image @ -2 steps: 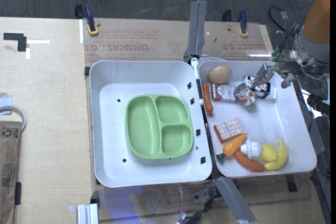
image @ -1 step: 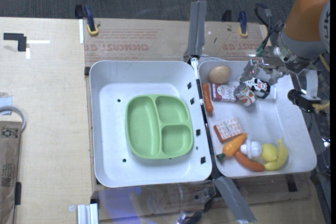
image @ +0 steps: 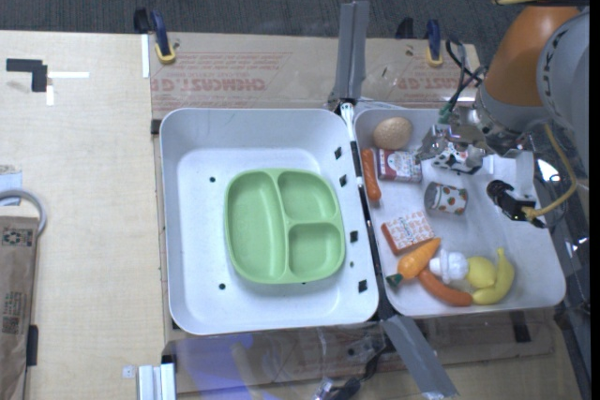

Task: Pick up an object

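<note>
You've got two white bins side by side mid-frame. Left bin (image: 187,229) holds a green divided plate (image: 284,226), lying flat, roughly centred. Right bin (image: 539,244) carries all the small stuff.

Gripper (image: 457,148) sits at the upper middle of the right bin, under the grey wrist w/ the orange band (image: 525,61) at the frame's upper right. Can't tell how far the pincer is spread; the fingertips are lost in the clutter of wrist hardware, and nothing shows clearly btwn them.

Objects in the right bin, top to bottom:
- tan egg-shaped item (image: 393,132) at upper left of that bin
- red-and-white carton (image: 397,166) just below it, w/ an orange sausage-like piece (image: 371,177) along the bin's left wall
- small spotted can (image: 446,198) mid-bin, just below the gripper
- flat red-white packet (image: 407,230) lower left
- orange carrot (image: 418,259) touching the packet's lower edge
- white bottle-like toy (image: 450,267) beside a yellow banana (image: 495,278) near the bottom right, another orange piece (image: 444,289) under them

Brown cardboard (image: 234,70) lies behind the bins.
</note>
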`<state>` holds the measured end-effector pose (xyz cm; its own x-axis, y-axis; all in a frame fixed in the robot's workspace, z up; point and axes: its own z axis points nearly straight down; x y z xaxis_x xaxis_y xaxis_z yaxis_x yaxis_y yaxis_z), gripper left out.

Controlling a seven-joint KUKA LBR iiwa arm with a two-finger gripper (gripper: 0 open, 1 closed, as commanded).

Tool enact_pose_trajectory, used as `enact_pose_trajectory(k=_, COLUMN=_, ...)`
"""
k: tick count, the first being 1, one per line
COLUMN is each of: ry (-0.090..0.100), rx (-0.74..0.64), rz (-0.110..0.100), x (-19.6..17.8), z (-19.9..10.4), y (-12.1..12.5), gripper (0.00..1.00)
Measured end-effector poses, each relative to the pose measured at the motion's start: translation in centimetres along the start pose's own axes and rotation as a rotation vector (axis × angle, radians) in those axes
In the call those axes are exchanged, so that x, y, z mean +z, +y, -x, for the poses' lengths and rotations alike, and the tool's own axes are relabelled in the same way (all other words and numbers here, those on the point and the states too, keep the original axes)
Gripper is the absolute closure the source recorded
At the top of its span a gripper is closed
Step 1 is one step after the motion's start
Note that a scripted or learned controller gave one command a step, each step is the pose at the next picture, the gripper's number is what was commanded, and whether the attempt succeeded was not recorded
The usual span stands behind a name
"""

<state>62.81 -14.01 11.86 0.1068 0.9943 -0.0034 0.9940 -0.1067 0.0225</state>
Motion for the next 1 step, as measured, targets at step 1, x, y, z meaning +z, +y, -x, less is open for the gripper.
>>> enact_pose_trajectory(k=1, ry=0.003, rx=0.008, rz=-0.026, x=2.64, z=-2.23, y=-4.87, gripper=0.00)
